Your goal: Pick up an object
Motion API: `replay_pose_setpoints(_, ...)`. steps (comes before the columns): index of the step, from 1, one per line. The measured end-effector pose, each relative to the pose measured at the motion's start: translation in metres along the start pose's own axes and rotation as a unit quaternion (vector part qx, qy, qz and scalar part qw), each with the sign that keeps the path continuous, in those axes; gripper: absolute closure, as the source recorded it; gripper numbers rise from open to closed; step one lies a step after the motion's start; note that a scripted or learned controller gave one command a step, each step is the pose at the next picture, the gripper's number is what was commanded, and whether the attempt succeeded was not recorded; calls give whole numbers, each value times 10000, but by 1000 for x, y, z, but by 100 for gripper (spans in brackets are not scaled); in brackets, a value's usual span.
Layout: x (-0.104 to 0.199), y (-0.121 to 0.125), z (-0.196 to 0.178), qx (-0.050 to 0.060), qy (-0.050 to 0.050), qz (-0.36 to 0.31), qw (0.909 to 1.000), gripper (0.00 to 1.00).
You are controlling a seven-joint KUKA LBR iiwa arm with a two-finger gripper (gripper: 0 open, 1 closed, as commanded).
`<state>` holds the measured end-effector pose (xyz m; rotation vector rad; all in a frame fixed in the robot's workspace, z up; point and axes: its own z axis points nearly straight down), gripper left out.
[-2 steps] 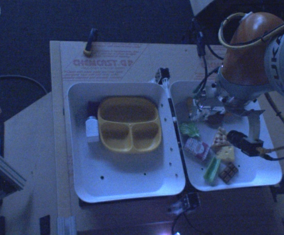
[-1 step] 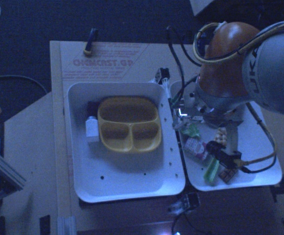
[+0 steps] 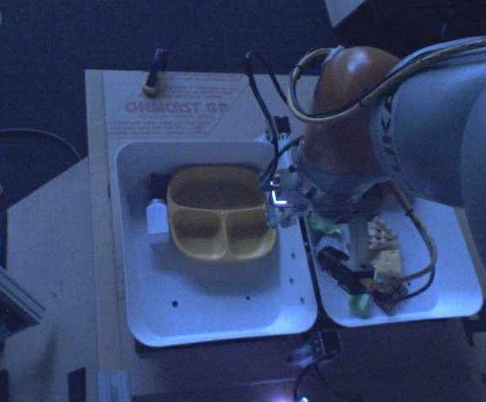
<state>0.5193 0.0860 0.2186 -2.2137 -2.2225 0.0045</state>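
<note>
End effector (image 3: pixel 343 229), its opening impossible to judge beneath the wrist, poised over the cluttered right bin (image 3: pixel 461 262) beside the yellow divided plate (image 3: pixel 218 212) in the left bin (image 3: pixel 209 308); a sound grasp likely requires descending squarely onto one isolated item.

Dim light, and the arm (image 3: pixel 411 115) reaches over the right bin (image 3: pixel 457 266), its gripper (image 3: pixel 356 245) down among a jumble of small objects (image 3: pixel 377 266). Whether the fingers are parted, can't tell. Left of the gripper, in the left bin (image 3: pixel 209 308), a yellow divided tray (image 3: pixel 218 212) lies flat, a small white bottle (image 3: pixel 157 220) touching its far side.
</note>
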Motion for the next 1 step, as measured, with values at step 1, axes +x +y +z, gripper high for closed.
replay_pose_setpoints(1, -2, -15, -10, -6, 0, 24, 10000, 100)
